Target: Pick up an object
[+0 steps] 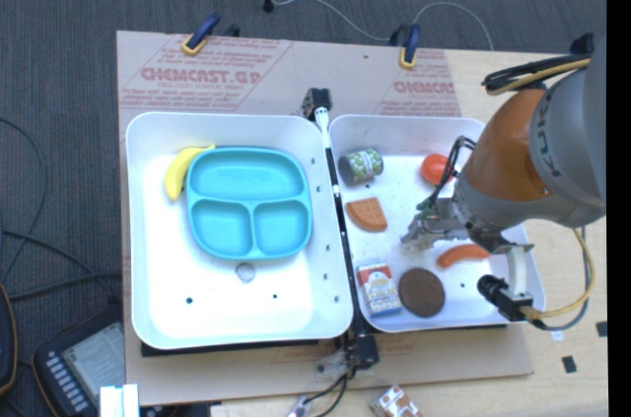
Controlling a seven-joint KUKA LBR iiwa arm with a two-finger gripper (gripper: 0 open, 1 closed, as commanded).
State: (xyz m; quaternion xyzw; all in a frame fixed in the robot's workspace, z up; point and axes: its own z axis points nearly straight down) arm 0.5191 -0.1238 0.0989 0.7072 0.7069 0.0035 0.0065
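Observation:
My gripper (pixel 426 230) hangs low over the middle of the right bin (pixel 394 131), on the grey arm with the orange band (pixel 503 154). Just right of it and below lies an orange-red sausage-shaped piece (pixel 461 255). An orange toast slice (pixel 368 214) lies to its left. A brown round cookie (pixel 421 292) and a small red-and-white carton (pixel 378 287) sit near the front wall. Toward the back are a green can (pixel 361 165) on its side and a red tomato (pixel 435 169), partly behind the arm. I see nothing held in the gripper.
The left bin (pixel 148 238) holds a blue three-part plate (pixel 248 203) with a yellow banana (pixel 179 171) at its left edge. A ridge (pixel 335 218) divides the two bins. Clamps and cables lie beyond the back edge.

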